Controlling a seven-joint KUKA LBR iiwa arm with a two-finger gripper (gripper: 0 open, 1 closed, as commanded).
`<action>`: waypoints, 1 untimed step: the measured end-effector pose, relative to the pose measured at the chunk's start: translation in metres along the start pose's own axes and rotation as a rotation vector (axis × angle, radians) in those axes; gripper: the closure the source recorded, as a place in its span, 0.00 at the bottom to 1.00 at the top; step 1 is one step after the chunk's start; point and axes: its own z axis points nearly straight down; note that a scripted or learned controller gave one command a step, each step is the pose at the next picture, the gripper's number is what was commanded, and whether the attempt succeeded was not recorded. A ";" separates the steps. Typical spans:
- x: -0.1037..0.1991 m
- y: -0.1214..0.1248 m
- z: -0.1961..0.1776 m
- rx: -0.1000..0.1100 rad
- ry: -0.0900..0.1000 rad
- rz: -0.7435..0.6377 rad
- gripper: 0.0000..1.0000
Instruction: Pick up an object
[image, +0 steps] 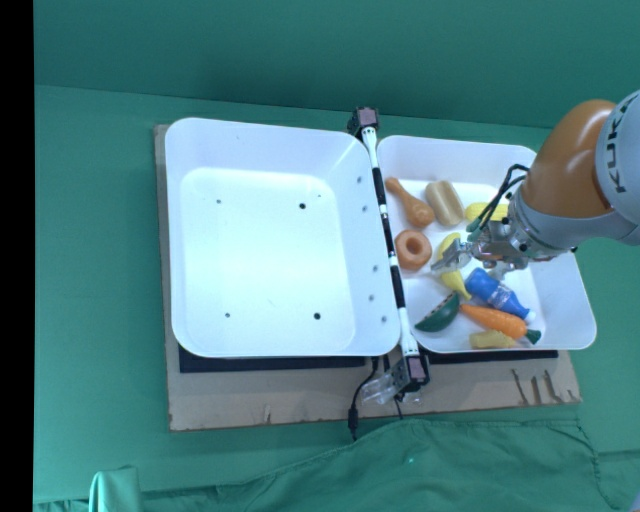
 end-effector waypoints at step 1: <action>-0.003 0.000 -0.009 -0.002 -0.002 0.006 1.00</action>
